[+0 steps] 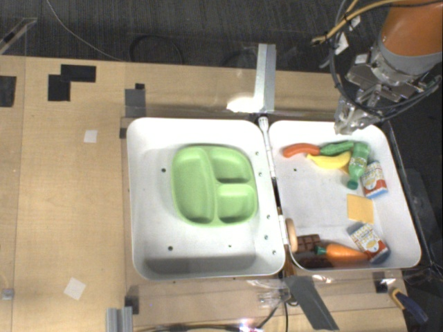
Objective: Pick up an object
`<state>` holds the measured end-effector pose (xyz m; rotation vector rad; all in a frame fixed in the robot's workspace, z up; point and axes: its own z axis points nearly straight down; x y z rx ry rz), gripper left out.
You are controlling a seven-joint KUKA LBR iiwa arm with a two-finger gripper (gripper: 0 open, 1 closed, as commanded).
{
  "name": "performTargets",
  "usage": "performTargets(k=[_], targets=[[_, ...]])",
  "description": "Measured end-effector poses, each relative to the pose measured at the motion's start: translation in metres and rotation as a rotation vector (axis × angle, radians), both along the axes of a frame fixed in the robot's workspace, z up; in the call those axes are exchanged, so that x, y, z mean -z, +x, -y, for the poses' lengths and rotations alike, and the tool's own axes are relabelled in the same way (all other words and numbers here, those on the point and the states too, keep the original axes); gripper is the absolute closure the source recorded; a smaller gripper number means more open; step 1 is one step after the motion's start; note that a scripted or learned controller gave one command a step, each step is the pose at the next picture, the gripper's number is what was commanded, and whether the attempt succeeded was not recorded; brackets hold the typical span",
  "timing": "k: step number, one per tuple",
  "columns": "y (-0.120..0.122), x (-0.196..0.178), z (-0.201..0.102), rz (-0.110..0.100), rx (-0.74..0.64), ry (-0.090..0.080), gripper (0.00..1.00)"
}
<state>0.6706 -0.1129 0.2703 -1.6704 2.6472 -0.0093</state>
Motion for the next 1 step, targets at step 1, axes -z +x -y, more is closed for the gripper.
performTargets(k=[1], targets=[[-0.0001, 0.0116, -0.0548, -0.003, -0.080, 0.002, 1.00]])
